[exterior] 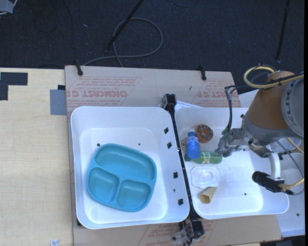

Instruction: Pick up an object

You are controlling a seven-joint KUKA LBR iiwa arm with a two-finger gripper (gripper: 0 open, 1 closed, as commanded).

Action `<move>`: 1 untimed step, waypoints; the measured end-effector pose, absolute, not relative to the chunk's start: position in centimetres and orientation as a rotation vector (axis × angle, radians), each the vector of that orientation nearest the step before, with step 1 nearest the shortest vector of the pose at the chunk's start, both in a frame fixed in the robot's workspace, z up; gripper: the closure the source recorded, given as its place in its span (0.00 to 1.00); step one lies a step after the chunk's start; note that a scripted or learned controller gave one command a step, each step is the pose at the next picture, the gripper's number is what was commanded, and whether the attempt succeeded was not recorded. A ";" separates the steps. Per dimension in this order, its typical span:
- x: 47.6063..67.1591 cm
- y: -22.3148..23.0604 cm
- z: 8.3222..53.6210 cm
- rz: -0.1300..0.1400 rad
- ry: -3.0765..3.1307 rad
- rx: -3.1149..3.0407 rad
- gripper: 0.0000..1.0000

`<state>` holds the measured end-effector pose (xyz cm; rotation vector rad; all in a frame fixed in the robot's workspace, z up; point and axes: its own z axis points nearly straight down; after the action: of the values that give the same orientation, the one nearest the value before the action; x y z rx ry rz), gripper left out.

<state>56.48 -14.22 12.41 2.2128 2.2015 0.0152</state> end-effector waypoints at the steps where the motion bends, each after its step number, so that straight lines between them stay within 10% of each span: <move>1: 56.9 -14.1 16.7 0.000 2.222 2.221 1.00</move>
<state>56.88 -14.08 16.71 2.2209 2.2218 0.0000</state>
